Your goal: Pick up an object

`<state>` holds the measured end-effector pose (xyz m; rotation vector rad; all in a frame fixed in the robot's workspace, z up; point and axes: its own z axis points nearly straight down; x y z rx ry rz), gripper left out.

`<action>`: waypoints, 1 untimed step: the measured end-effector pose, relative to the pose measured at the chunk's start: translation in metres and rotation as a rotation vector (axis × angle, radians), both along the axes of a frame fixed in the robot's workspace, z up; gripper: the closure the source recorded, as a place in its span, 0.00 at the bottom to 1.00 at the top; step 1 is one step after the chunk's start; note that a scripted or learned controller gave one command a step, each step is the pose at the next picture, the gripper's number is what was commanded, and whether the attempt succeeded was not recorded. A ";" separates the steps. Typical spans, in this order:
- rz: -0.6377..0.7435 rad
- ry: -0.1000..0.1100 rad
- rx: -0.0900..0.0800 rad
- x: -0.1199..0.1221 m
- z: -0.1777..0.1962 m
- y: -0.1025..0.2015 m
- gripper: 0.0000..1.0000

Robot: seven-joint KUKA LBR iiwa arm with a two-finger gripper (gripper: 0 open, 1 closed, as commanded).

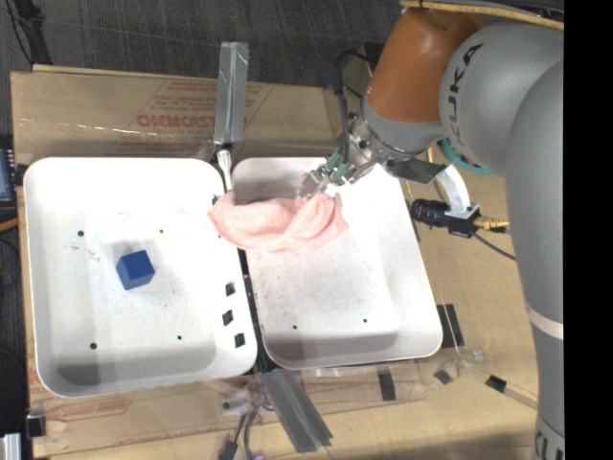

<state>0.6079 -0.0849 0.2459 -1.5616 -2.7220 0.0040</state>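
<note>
A crumpled pink cloth point(280, 221) lies across the upper left of the right bin point(383, 305), its left end draped over the divider onto the rim of the left bin point(57, 257). My gripper point(319, 184) sits at the cloth's upper right edge, shut on a raised fold of it. The cloth stretches from the fingertips down and left. A small blue cube point(136, 268) rests on the floor of the left bin, well away from the gripper.
The grey arm with its orange band point(417, 56) reaches in from the upper right over the right bin's back corner. A grey metal bar point(230, 94) stands behind the bins at the divider. Cardboard lies under the bench's back edge.
</note>
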 end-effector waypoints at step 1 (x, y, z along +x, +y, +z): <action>0.367 -0.004 0.001 0.049 -0.055 0.005 1.00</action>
